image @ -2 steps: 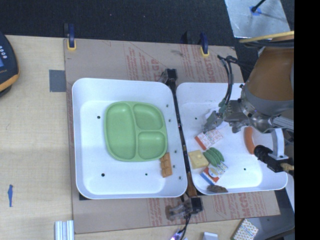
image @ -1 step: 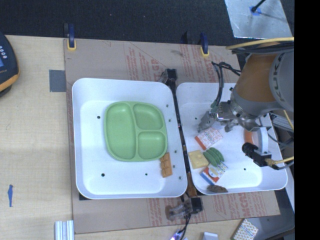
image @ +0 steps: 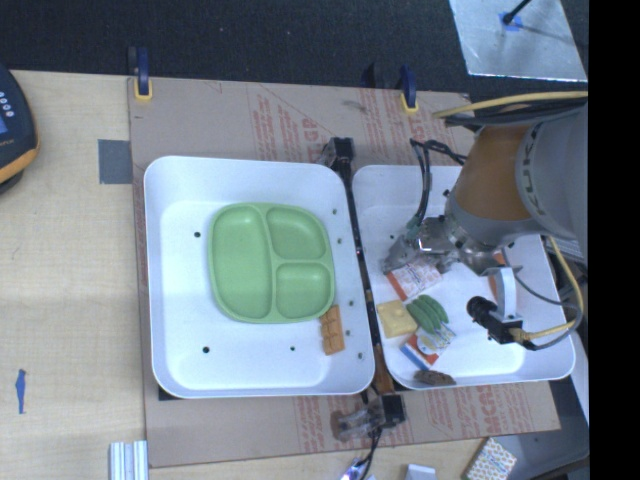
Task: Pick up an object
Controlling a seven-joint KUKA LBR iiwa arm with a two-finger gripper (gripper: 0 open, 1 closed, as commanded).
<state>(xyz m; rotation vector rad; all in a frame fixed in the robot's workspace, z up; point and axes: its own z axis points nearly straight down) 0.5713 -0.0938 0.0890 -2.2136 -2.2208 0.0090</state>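
the gripper [image: 420,248] is seen low in the right bin [image: 530,363], right of centre frame, over a clutter of small items [image: 418,318]; whether anything is clamped cannot be told. a green divided plate [image: 270,262] is seen in the left bin [image: 170,268].

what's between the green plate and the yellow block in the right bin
In the camera view, an orange-brown block in the left bin, then the bins' adjoining rims, lie between the green plate and the yellow block.
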